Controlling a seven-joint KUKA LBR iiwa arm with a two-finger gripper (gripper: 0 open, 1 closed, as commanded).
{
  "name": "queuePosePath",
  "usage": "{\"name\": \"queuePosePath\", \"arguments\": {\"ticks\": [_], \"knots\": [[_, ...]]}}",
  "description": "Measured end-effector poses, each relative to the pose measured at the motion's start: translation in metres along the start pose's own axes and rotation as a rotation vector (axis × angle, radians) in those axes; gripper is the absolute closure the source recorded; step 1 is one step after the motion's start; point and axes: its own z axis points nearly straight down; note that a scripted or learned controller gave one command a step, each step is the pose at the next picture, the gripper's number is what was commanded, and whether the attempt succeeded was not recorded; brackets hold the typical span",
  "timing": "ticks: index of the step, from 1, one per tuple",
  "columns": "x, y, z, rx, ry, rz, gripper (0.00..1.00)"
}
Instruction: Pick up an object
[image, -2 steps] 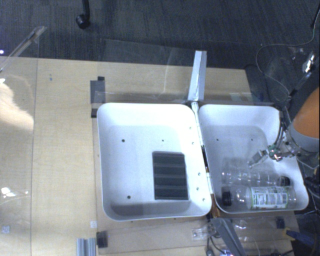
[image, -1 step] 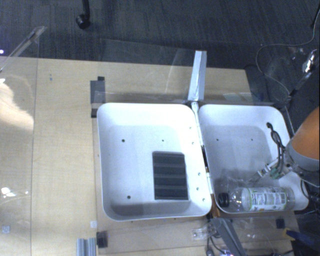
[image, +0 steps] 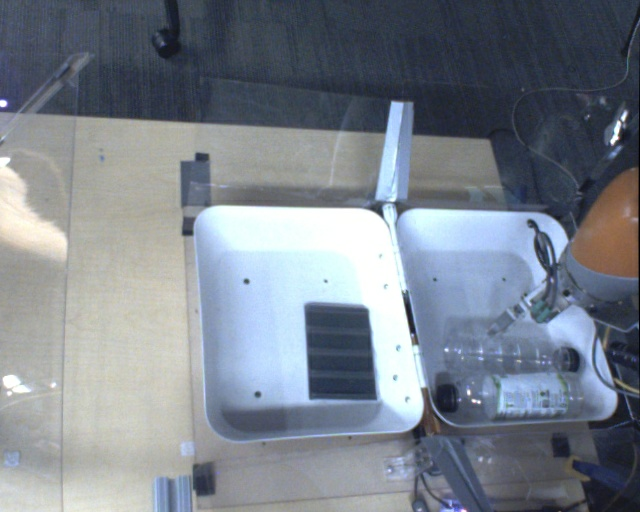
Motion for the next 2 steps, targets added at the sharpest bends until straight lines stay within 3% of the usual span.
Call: {"name": "queuePosePath", "arguments": {"ticks": [1,2], "knots": [[0.083,0.06,-0.001,-0.002,0.001,-0.179,0.0],[0.083,0.063,-0.013,-0.008,-0.003,-0.18,1.0]]}}
